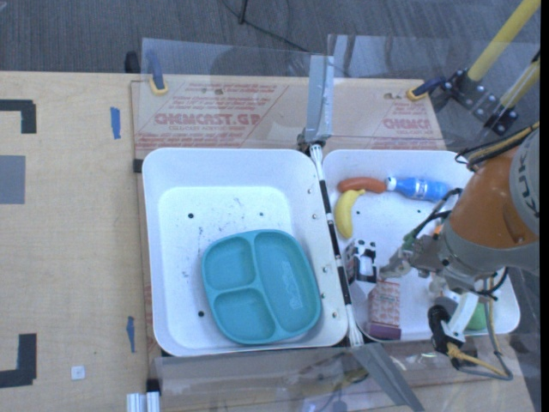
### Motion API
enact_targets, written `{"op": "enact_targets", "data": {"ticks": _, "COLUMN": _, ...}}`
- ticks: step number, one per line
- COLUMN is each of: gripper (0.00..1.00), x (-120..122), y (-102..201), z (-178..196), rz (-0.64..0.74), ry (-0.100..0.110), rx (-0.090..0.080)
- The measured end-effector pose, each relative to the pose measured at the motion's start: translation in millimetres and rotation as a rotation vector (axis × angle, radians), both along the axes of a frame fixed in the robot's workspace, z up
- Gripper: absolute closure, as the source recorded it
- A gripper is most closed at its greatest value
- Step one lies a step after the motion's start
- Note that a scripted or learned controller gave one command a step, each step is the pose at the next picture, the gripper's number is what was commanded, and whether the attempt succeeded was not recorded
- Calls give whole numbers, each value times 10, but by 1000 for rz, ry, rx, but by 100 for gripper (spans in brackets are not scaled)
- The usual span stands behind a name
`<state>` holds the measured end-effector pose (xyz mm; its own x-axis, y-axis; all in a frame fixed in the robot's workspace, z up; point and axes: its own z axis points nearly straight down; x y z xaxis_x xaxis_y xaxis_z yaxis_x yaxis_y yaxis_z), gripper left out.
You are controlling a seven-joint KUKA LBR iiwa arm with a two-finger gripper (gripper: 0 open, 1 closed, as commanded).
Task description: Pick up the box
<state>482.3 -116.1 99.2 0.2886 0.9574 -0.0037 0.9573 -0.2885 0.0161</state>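
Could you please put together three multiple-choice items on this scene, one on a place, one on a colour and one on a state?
1. Where does the box lie?
A. In the left bin, on the tray
B. In the right bin, near its front edge
C. On the wooden bench outside both bins

2. What colour is the tray?
A. Teal
B. Red
C. Black

3. How does the bottle rest?
A. Upright on its base
B. On its side
C. Balanced on the banana

Answers:
1. B, the box sits in the right bin, near its front edge, by the wall shared with the left bin.
2. A, the three-part tray is teal.
3. B, the bottle lies lengthwise along the right bin's far wall, apart from the banana.
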Motion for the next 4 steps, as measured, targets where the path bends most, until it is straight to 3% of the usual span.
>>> {"op": "enact_targets", "data": {"ticks": 1, "gripper": 0, "x": -25, "y": 353, "z": 850, "rz": 97, "ry": 15, "rx": 7}}
{"op": "enact_targets", "data": {"ticks": 2, "gripper": 0, "x": 42, "y": 258, "z": 131, "rz": 393, "ry": -7, "rx": 3}}
{"op": "enact_targets", "data": {"ticks": 3, "gripper": 0, "x": 112, "y": 6, "z": 59, "rz": 409, "ry": -23, "rx": 9}}
{"op": "enact_targets", "data": {"ticks": 4, "gripper": 0, "x": 759, "y": -223, "z": 60, "rz": 328, "ry": -21, "rx": -1}}
